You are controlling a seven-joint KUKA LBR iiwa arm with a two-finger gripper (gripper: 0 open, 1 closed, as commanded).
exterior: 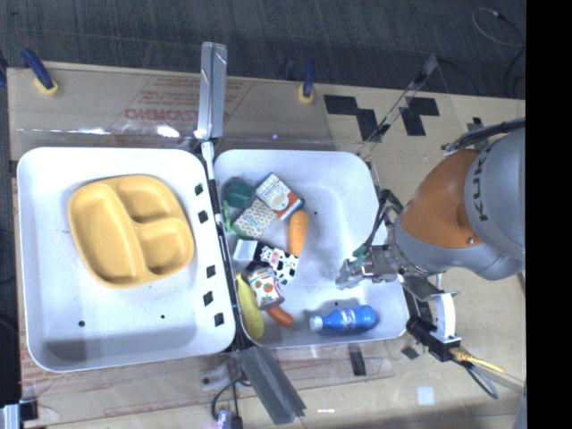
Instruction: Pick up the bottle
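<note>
Here arm reaches from right, gripper (356,272) just above lying bottle (345,320), finger state unclear

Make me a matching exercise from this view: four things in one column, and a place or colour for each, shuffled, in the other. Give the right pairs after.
Things:
1. bottle
2. carrot
3. divided plate
4. banana

Descriptions:
A. yellow-tan, lying in the left bin
B. blue with a white cap, near the front edge of the right bin
C. orange, near the middle of the right bin
D. yellow, against the right bin's left wall at the front

Pairs: 1-B, 2-C, 3-A, 4-D
</note>
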